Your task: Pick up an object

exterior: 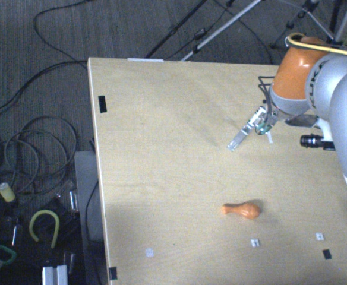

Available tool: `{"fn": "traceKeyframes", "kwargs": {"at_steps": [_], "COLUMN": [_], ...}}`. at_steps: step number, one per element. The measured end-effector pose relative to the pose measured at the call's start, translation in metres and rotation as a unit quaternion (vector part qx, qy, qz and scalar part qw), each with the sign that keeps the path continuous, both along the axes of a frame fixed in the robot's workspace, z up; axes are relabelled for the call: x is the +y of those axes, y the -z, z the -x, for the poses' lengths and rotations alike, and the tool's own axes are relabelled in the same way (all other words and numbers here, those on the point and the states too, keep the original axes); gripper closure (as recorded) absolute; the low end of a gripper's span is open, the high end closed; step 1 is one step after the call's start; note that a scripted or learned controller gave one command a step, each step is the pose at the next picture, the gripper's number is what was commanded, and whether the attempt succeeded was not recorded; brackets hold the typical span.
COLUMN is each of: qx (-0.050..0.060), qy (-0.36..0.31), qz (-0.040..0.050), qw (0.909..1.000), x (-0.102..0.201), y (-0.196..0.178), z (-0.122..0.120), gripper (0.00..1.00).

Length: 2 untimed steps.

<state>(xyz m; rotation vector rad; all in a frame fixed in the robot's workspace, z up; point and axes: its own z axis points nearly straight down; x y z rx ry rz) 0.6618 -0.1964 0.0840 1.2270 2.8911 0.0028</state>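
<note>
Arm reaches over the tabletop [161, 147] from the right; gripper [240, 138] hangs slanted above bare wood, up and slightly left of the orange pear-shaped toy [243, 210], well apart from it; fingers look drawn close together with nothing between them; toy lies on its side, neck pointing left.

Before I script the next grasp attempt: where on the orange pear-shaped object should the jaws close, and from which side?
Probably the narrow neck of the orange object, from above, jaws across it. It lies on its side, neck pointing to the view's left, bulb right; the bulb looks wider and rounder.
</note>
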Motion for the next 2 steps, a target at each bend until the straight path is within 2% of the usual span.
{"fn": "traceKeyframes", "kwargs": {"at_steps": [1, 2], "qx": [-0.002, 0.000], "qy": [0.000, -0.016], "qz": [0.0007, -0.0003], "qw": [1.0000, 0.9999], "x": [0.001, 0.063], "y": [-0.011, -0.098], "z": [-0.001, 0.022], "gripper": [1.00, 1.00]}}
